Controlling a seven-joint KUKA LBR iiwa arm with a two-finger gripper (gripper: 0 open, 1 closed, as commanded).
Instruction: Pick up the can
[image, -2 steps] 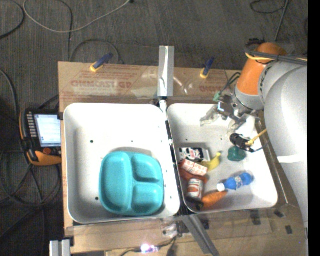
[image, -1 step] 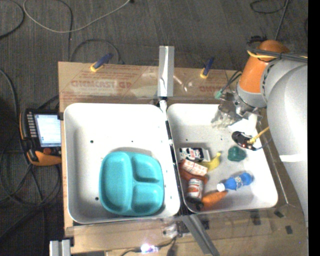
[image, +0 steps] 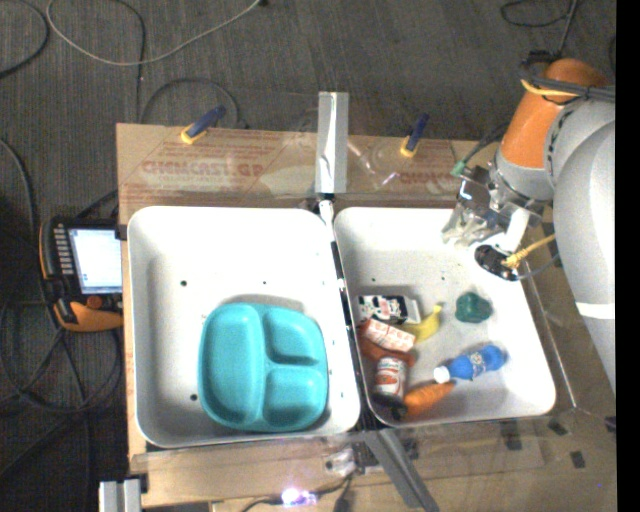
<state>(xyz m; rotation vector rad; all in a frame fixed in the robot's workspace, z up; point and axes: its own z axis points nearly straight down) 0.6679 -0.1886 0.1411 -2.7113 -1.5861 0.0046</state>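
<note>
- The can (image: 389, 378), red and white, lies low in the right bin (image: 400, 235), close to that bin's left wall and near the bottom edge of the frame's middle.
- An orange carrot-shaped toy (image: 428, 397) lies just beside the can on its lower right, and a red and white packet (image: 386, 336) sits just above it, seemingly touching.
- A black and white carton (image: 388, 306) rests above the packet, with a yellow banana (image: 430, 322) to its right.
- A blue bottle (image: 473, 364) with a white and orange cap lies tilted right of the can, and a small teal object (image: 473, 308) sits above it.
- The gripper (image: 472, 226) hangs over the upper right corner of the right bin, well apart from the can; whether its jaws are spread or closed cannot be made out from this angle, and nothing is visibly held.
- The arm's orange band (image: 535, 125) shows at the upper right of the frame.
- The left bin (image: 180, 245) holds a teal divided tray (image: 264, 368) in its lower half.
- A handheld pendant with a lit screen (image: 85, 262) lies at the left edge.
</note>
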